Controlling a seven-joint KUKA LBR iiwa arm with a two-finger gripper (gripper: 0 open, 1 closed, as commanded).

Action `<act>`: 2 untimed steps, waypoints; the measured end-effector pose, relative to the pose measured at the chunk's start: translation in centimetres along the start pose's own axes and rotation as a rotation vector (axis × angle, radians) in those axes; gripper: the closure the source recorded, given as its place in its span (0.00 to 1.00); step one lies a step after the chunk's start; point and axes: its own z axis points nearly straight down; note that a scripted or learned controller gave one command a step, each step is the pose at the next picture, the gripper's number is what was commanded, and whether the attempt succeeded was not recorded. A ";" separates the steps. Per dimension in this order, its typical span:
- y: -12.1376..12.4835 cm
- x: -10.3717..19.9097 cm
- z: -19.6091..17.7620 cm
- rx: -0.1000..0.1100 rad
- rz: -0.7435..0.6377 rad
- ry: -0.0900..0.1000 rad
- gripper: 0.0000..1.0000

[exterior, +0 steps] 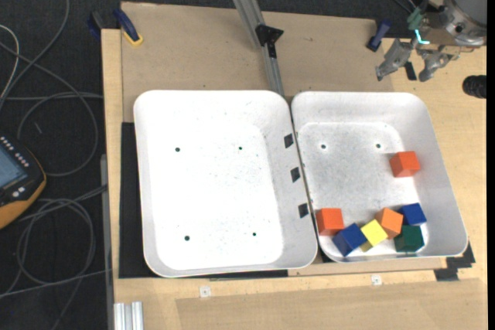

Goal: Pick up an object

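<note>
My gripper (408, 69) hangs above the bench just beyond the far edge of the right bin (433, 127), near the upper right of the view, its fingers spread open with nothing between them. In the right bin an orange block (404, 163) lies alone toward the right wall. Along the near edge sit an orange block (330, 219), a blue block (349, 238), a yellow block (373, 233), another orange block (391, 221), a blue block (413, 213) and a green block (409, 239), packed close together.
The left bin (155, 166) lies beside the right one. A slanted metal pole (246, 4) rises from the bench between the bins' far edges. Blue clamps (128, 26) (377, 35) grip the bench's far edge. Cables and a handheld pendant (15, 178) lie on the floor at left.
</note>
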 end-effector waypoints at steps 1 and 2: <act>0.1 0.0 -0.3 -0.004 -0.001 -0.002 0.00; -0.8 -0.5 4.7 0.001 0.001 -0.001 0.00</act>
